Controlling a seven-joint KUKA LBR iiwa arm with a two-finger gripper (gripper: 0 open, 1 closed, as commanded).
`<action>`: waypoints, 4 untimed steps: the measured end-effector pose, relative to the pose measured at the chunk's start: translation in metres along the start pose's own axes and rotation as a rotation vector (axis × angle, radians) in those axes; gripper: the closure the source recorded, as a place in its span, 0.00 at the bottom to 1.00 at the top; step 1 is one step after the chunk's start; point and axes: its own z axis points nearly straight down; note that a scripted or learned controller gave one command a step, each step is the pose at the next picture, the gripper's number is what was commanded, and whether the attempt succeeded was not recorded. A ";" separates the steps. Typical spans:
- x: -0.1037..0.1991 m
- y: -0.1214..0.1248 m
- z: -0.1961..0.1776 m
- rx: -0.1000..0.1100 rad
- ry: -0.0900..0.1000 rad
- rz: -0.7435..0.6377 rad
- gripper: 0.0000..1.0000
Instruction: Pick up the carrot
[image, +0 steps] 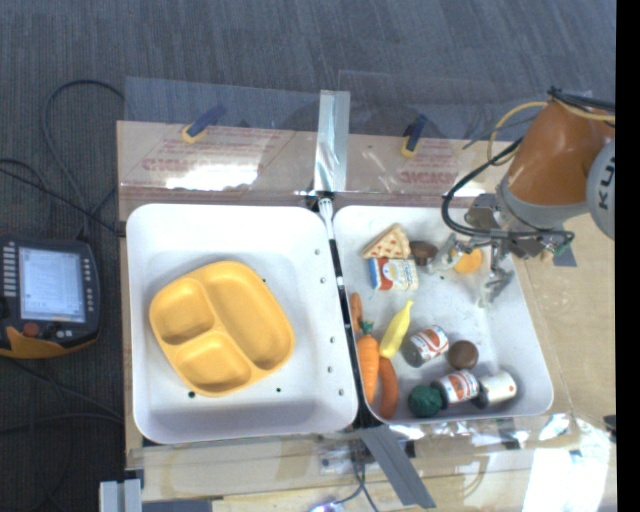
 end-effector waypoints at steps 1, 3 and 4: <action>0.002 0.006 0.007 0.005 -0.001 -0.080 0.00; 0.001 0.003 0.008 0.006 -0.005 -0.068 0.00; 0.003 0.006 0.003 -0.002 0.002 -0.114 0.00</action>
